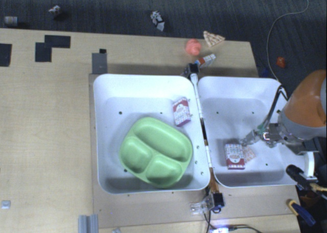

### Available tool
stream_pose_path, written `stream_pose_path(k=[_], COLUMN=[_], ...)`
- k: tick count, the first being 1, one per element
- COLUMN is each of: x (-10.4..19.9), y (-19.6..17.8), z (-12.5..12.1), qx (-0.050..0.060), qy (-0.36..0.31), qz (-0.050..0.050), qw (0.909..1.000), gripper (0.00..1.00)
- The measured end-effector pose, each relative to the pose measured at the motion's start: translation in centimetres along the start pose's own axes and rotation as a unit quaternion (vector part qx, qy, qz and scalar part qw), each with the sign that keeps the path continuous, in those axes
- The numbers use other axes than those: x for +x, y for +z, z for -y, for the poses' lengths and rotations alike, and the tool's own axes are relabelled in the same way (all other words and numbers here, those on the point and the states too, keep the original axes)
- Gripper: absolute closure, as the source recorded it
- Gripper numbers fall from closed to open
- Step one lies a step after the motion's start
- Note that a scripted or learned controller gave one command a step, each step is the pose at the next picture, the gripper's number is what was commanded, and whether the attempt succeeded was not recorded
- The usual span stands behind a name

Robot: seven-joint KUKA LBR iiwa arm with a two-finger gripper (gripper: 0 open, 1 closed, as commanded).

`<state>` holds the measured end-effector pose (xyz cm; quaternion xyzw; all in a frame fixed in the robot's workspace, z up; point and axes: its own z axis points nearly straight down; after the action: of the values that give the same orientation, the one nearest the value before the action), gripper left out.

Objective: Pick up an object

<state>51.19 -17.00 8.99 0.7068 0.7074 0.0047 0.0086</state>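
A small red and white packet (234, 156) lies flat near the front of the right bin (230, 96). My gripper (251, 140) sits low just to its right, its tip close to the packet's upper right corner; a pinkish bit shows beside the tip. Nothing is visibly held between the fingers. A second red and white packet (181, 111) lies in the left bin (117, 94) near its right wall. Filling the front of that left bin is a large green divided tray (156, 150).
The arm's orange band and grey wrist (306, 109) hang over the right bin's right edge. On the bench behind the bins lie a pink ball (193, 47), a triangular slice toy (213, 38) and a small tube (205, 61). A cable (273, 104) runs along the arm.
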Motion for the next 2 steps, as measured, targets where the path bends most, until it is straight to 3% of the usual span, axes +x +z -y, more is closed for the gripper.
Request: stream_pose_path(k=[1,2], x=[0.18,0.21], y=[-1.25,-1.11], z=[-0.33,-0.21], qx=[-0.003,-0.001], qy=[-0.001,-0.001], qz=[-0.001,-0.002], qw=[1.0000,1.0000], gripper=[1.00,0.00])
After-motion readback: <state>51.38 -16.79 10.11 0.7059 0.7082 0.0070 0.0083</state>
